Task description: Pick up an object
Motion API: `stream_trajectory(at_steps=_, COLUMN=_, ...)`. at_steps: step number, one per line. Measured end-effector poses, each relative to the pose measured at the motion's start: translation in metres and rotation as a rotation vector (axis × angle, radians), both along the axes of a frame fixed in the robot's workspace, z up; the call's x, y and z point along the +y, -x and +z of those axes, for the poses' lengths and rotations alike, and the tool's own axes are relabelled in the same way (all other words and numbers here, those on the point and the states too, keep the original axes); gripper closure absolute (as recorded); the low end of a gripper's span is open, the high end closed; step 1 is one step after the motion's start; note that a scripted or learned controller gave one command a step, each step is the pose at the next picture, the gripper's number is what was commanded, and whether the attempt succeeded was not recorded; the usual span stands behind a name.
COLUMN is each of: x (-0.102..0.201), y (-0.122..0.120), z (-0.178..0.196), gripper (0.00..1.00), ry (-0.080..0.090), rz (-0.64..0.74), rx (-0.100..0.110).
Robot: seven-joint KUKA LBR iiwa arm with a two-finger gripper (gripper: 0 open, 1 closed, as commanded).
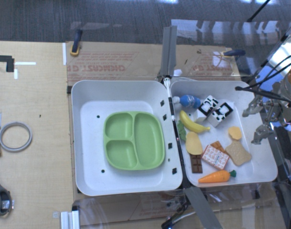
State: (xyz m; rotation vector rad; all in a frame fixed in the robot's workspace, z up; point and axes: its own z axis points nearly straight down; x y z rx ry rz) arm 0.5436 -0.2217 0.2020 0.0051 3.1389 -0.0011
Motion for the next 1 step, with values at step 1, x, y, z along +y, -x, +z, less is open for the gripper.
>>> stream_trajectory(at_steps=1, x=0.016, y=-0.1151, z=-0.0744, gripper=0.0, ry=0.0, rz=0.008, rx=-0.001)
